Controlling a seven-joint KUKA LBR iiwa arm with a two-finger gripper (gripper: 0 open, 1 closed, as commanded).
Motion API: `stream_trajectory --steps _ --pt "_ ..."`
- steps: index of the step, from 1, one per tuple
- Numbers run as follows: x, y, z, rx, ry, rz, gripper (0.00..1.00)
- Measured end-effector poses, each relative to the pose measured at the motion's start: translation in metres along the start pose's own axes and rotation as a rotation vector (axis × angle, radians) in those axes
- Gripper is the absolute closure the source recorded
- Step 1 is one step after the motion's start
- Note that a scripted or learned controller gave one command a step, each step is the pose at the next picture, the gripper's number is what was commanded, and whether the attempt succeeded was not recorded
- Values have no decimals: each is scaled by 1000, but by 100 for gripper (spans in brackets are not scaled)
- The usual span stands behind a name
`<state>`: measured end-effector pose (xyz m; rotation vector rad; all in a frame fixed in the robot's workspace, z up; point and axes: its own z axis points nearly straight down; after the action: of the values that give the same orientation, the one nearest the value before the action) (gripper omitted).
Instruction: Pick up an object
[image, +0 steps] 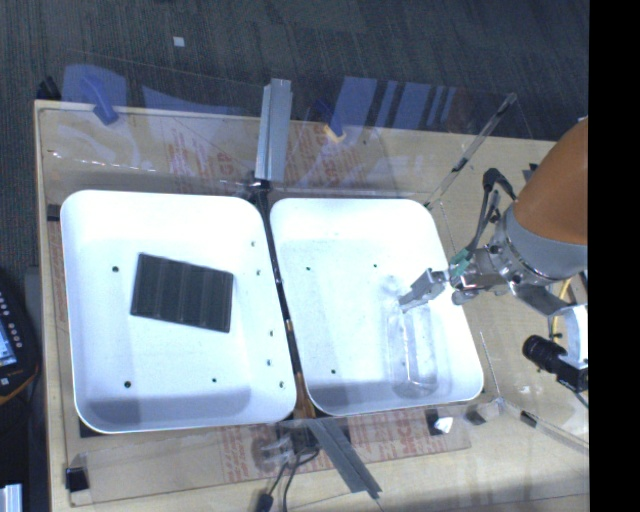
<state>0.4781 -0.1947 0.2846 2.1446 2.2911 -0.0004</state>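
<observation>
Clear plastic tube (415, 350) in the near right part of the right bin (330, 300), long axis running near to far, just nearer than the gripper (420, 290), whose grip state cannot be told; dark ribbed pad (183, 292) in the left bin (90, 230)

Wooden bench (520, 180) under two white bins (75, 215)
</observation>
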Motion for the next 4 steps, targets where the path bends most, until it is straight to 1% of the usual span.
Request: stream_trajectory --steps 1,2,3,4 --pt "-17 -2 -8 3 1 161 0" --pt "-13 -2 -24 1 1 92 0" --pt "-13 -2 -24 1 1 92 0" --pt "-11 -1 -25 -1 0 340 0"
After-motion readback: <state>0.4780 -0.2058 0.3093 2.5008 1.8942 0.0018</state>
